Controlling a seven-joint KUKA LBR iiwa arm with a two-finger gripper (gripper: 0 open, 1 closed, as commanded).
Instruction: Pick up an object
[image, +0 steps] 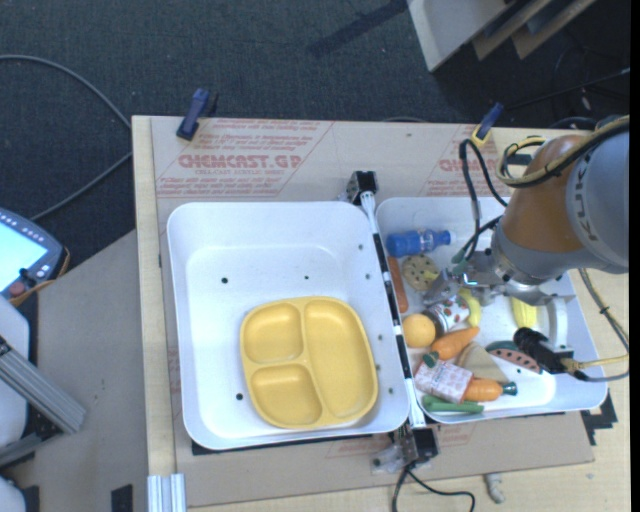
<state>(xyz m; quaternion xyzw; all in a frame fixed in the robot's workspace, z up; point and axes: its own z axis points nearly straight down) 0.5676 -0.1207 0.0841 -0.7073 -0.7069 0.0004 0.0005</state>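
Yellow tray (308, 372): a three-compartment plastic piece lying flat in the left bin (200, 250), toward that bin's near side; I use it as my landmark for everything below.
Left bin: white and shallow, it carries the yellow tray and shows bare floor on the tray's far and left sides.
Right bin (560, 395): white too, just right of the yellow tray across the divider, and crowded with small toy foods.
Gripper (462, 288): mine, low inside the right bin, to the right of the yellow tray and a little farther back than the tray's far edge. It is down among the items; I cannot tell how its jaws stand, nor whether anything sits between them.
Arm (560, 205): grey with the orange band, reaching in from the right, over the right bin's far half.
Blue bottle (416, 242): lying on its side at the right bin's far-left part, farther back than the yellow tray and to its right.
Orange ball (420, 330): just right of the yellow tray, close beside the divider.
Carrot (455, 343): just right of the orange ball, tilted, below my gripper.
Pink packet (443, 380): right of the yellow tray's near corner.
Second carrot (484, 390): beside the pink packet, on its right.
Green bean (450, 406): along the right bin's near rim.
Watermelon slice (508, 354): further right of the carrot.
Bench (260, 160): a tan board with red lettering, beyond the yellow tray, under both bins.
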